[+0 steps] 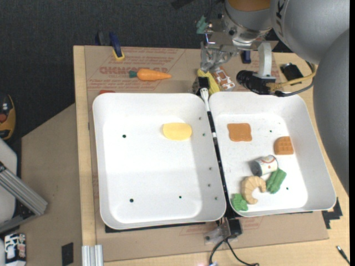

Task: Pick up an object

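A fixed camera looked down at a slant on a desk [83, 148] topped with a brown cardboard sheet, carrying two shallow white bins side by side. The left bin [111, 165] held one pale yellow oval object [177, 131], lying flat near its upper middle with its long axis running left to right. The right bin [310, 148] held a cluster of toy foods: a flat orange-brown square like toast [239, 132], a small waffle-like piece [283, 146], a small can lying on its side [264, 164], a green leafy piece [275, 180], a tan croissant [253, 188] and a second green piece [239, 203]. Outside the bins, a toy carrot [152, 75] lay on the cardboard behind the left bin.

The grey arm with its orange band reached in from the top right. Its gripper [213, 57] hung above the far edge of the desk, just behind where the two bins met, with nothing visible between its fingers; whether they were open or closed could not be told.

Every candidate object lay toward the camera from the gripper. The toast was nearest, slightly to the right; the yellow oval sat a little farther, to the left. Either looked like a reasonable target, each lying alone and well apart from its neighbours.
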### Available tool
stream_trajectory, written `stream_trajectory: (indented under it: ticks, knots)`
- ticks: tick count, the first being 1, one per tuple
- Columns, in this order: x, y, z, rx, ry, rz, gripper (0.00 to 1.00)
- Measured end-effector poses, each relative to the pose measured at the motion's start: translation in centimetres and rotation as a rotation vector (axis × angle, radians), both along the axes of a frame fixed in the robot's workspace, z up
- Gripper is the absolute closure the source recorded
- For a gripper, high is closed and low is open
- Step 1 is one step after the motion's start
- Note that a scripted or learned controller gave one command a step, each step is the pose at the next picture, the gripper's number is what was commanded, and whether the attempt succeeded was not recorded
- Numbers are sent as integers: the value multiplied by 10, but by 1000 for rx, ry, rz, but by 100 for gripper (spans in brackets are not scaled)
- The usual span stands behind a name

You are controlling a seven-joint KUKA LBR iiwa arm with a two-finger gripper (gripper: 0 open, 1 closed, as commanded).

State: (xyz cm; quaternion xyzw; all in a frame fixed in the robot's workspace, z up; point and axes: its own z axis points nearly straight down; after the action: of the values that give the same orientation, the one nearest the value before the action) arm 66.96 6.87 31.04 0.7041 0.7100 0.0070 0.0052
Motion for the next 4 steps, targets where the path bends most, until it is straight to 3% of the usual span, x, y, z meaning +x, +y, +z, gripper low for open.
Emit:
stream_trajectory:
  ticks: [1,2,3,4]
  knots:
    - [-70,-3,77,-1,10,-6,100]
    - [-105,90,-20,-1,29,2,100]
    - [-87,97,-88,-4,26,-7,100]
    - [-87,152,27,3,6,-2,100]
